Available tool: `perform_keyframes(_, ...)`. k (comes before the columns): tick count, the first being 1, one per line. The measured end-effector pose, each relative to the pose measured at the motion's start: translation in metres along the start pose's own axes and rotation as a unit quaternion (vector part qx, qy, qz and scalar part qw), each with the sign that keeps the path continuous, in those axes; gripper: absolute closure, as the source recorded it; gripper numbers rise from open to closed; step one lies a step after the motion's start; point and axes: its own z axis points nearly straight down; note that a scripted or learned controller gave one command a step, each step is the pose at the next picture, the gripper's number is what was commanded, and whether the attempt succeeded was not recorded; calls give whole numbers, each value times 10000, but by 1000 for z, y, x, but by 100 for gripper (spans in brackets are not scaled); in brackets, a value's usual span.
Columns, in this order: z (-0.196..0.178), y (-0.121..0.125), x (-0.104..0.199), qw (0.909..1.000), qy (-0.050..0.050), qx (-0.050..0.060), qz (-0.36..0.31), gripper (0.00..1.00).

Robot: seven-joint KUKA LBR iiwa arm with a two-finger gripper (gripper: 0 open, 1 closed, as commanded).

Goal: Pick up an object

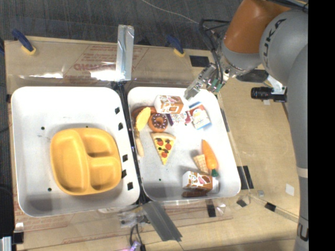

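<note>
Toy food waits in the right bin, gripper poised at the far rim

Toys fill the right bin (226, 156), and any of them would satisfy the task. Nearest the gripper (201, 85) are a small printed carton (168, 104) and a second box (199, 117) at the bin's far end, with a donut (158, 121) and a pizza slice (164, 147) just toward the middle. A carrot (210, 156) and another carton (198, 181) lie at the near end.

All look like light, stiff plastic or card, and I judge none fragile. The boxes offer flat, parallel sides that suit two fingers best. The donut and pizza slice lie low and flat, so fingers may skid off their glossy tops. The carrot's taper could let it squirt out unless taken across its thick middle.

The gripper hangs over the bin's far rim, apart from every toy and carrying nothing. Whether its fingers are spread or together I cannot tell, since they are small and blurred against cables. Items beside the donut crowd together, and their edges are hard to separate. The yellow tray (86, 160) sits alone in the left bin (26, 109).
</note>
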Motion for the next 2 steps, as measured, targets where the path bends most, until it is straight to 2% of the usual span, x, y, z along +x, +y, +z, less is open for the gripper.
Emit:
perform_keyframes(1, 1, 0, 1, 10000, 12, 4, -6, 0)
perform_keyframes(2, 106, -20, 4, 9987, -157, -76, -476, 0)
